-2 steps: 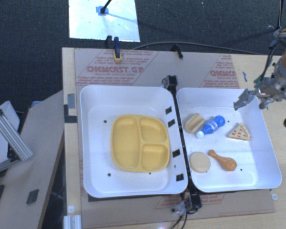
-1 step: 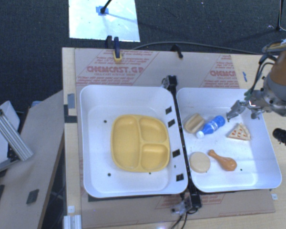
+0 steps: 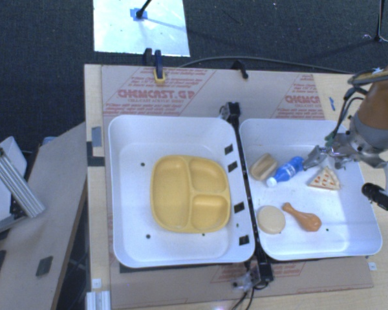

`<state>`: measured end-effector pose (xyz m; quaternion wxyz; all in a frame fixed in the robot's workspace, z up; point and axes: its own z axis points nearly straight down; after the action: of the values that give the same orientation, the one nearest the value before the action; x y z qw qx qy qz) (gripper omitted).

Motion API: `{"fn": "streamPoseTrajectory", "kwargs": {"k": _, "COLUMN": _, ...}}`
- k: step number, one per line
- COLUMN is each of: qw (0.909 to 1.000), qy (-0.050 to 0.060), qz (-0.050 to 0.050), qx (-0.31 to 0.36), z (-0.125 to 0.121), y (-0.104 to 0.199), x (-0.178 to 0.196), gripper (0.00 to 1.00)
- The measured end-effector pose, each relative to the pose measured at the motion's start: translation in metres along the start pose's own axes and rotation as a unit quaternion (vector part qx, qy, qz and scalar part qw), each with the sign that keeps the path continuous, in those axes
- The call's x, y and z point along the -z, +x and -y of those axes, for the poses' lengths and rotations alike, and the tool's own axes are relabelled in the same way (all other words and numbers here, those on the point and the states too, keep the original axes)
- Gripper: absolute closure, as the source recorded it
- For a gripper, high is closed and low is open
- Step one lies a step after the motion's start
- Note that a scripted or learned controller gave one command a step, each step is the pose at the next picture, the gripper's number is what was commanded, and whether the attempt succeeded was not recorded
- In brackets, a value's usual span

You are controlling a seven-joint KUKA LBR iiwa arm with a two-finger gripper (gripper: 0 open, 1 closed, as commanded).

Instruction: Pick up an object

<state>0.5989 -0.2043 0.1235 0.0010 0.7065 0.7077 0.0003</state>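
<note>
**Jaws poised over right bin**

The gripper [image 3: 326, 154] is seen above the right bin's [image 3: 359, 241] far edge, beside a pizza slice [image 3: 324, 180] and blue bottle [image 3: 285, 171]. Whether the jaws are open cannot be told. A yellow divided plate [image 3: 189, 193] lies in the left bin [image 3: 126, 173].

Arm [image 3: 381, 112] reaching from right, pincer [image 3: 328, 154] low

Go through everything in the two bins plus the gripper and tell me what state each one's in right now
Yellow divided plate: flat in the left bin, compartments bare.
Blue bottle: on its side in the right bin, cap on.
Pizza slice: lying flat.
Drumstick: lying flat.
Round cookie: lying flat.
Bread piece: resting by the divider.
Gripper: above the pizza slice, holding nothing.
</note>
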Motion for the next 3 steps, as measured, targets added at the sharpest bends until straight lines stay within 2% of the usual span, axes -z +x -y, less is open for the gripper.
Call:
{"fn": "streamPoseTrajectory", "kwargs": {"k": 1, "qw": 1.0000, "qy": -0.001, "qz": 0.000, "qx": 0.000, "z": -0.001, "y": 0.000, "x": -0.038, "gripper": 0.00}}
{"fn": "streamPoseTrajectory", "kwargs": {"k": 2, "qw": 1.0000, "qy": -0.001, "qz": 0.000, "qx": 0.001, "z": -0.002, "y": 0.000, "x": -0.028, "gripper": 1.00}}
{"fn": "streamPoseTrajectory", "kwargs": {"k": 3, "qw": 1.0000, "qy": -0.002, "qz": 0.001, "qx": 0.001, "z": -0.011, "y": 0.000, "x": 0.034, "gripper": 1.00}}
